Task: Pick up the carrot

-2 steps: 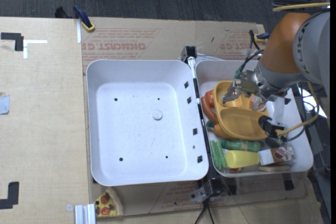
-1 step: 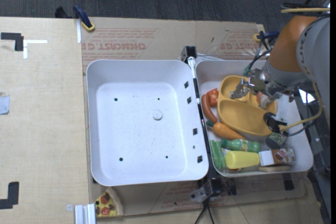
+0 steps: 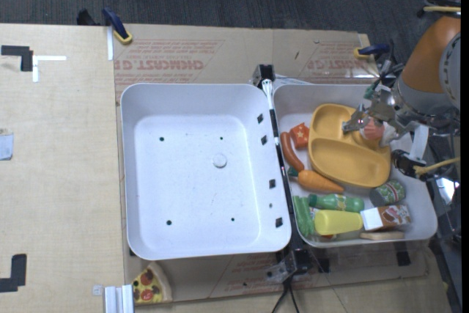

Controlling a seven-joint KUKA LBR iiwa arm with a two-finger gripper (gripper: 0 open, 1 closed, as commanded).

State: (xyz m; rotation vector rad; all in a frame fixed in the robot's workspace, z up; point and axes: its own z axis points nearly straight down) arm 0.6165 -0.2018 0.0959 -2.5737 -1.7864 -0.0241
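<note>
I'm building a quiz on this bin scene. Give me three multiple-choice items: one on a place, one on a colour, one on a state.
1. Where does the carrot lie?
A. left bin
B. right bin
C. cardboard

2. What colour is the divided dish?
A. yellow
B. blue
C. black

3. Where is the gripper?
A. over the left bin
B. over the dish
C. at the carrot

Answers: B, it lies in the right bin beside the dish; A, the dish is yellow; B, it hangs above the dish's far edge, apart from the carrot.
</note>
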